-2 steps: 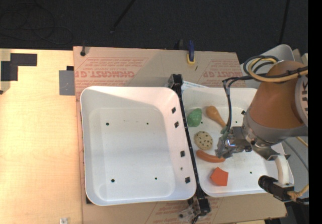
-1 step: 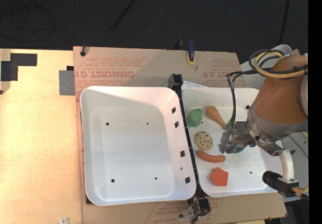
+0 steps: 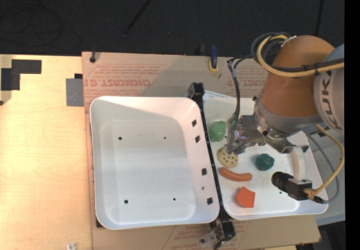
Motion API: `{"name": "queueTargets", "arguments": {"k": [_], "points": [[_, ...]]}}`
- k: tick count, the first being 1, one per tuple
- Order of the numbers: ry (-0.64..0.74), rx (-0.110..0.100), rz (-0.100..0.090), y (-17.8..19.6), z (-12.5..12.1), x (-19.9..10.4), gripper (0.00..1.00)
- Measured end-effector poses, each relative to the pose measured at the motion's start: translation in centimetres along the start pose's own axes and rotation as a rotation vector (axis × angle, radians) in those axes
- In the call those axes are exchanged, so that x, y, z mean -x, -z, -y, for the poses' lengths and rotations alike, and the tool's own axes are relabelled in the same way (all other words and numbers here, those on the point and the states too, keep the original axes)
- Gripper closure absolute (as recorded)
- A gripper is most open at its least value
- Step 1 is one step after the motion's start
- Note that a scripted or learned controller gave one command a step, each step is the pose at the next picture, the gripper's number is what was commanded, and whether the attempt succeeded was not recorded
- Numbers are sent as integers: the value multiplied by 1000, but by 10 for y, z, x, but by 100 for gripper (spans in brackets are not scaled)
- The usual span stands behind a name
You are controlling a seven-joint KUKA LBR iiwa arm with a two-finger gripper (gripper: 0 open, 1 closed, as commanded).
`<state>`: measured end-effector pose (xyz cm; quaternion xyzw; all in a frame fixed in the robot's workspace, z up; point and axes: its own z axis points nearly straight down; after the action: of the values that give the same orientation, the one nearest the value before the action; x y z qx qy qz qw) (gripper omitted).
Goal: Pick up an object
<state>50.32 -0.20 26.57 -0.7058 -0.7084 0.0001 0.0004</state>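
Observation:
In the right bin [image 3: 264, 209] lie a light green lump [image 3: 217, 130], a round tan disc with dark holes [image 3: 227, 158], an orange-red sausage shape [image 3: 235, 175], a dark teal lump [image 3: 264, 161] and an orange block [image 3: 245, 197]. My gripper [image 3: 232, 148] hangs over the bin's left part, its tips right at the upper edge of the holed disc and just right of the green lump. The arm's orange band covers the bin's back right.
The left bin [image 3: 109, 131] sits beside it, separated by a black clamp strip [image 3: 203, 148]. Both rest on a cardboard sheet [image 3: 140, 75] on a pale wooden bench [image 3: 39, 153]. Cables hang from the wrist near the bin's back edge.

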Motion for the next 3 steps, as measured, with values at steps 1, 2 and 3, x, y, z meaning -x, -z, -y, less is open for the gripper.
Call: {"name": "queueTargets", "arguments": {"k": [1, 2, 3], "points": [[1, 13, -1, 134, -21, -33, 100], [-8, -21, 2, -30, 14, -4, 100], [0, 1, -1, 39, 28, -48, 100]]}}
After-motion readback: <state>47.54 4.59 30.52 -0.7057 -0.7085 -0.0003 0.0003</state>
